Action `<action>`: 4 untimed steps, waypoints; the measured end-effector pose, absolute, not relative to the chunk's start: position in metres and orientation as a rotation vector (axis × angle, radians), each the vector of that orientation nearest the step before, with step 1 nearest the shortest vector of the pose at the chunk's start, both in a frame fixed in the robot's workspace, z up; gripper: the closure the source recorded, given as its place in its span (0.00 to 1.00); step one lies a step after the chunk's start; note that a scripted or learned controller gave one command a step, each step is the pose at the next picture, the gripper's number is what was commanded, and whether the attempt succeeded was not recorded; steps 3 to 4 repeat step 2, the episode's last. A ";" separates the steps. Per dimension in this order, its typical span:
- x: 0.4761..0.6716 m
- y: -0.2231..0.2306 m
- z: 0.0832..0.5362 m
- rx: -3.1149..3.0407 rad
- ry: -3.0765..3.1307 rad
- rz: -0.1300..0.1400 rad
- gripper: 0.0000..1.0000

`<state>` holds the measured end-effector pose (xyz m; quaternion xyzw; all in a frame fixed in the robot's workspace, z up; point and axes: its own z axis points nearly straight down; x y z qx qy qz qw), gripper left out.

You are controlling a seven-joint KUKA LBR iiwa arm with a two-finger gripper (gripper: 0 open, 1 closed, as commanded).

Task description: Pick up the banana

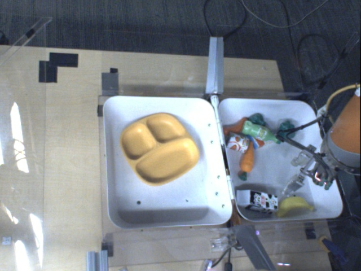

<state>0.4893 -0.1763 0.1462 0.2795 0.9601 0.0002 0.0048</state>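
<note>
The banana lies in the right bin, close to its front wall, just beside a small black-and-white box. The jaws hang just above the banana, and they seem apart — nothing is between them. I think the risk is the tight corner: a finger could strike the bin wall or the box, or the curved fruit could roll away when squeezed.

No text, brand or number is reading clearly anywhere. The small white carton with red markings is showing print too blurred to make out, and the dark box lying just left of the fingers is carrying white label patches, also illegible.
</note>
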 end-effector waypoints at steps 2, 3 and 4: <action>0.489 -0.206 0.126 1.036 2.958 0.001 0.00; 0.489 -0.206 0.126 1.036 2.958 0.001 0.00; 0.489 -0.206 0.126 1.036 2.958 0.001 0.00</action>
